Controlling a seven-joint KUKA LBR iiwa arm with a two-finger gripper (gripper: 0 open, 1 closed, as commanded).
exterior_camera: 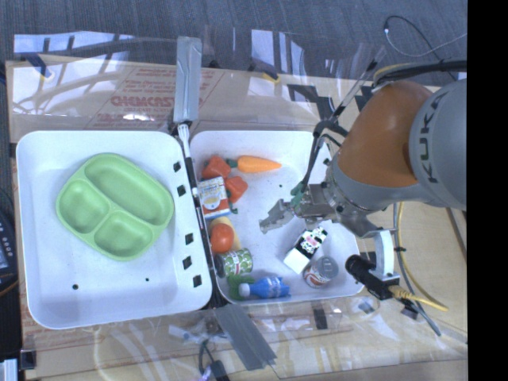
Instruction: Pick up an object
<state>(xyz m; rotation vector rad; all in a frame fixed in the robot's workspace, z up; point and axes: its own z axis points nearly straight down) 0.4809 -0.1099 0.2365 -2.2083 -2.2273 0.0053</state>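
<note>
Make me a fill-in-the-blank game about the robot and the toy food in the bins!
1. The green divided plate lies in the ____ bin of the camera view.
2. The toy carrot is coloured ____.
3. The blue bottle lies on its ____ by the near wall of the right bin.
4. The gripper hangs above the ____ bin.

Missing words: left; orange; side; right

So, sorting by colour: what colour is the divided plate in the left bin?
Light green plate, clearest in the camera view.
</note>
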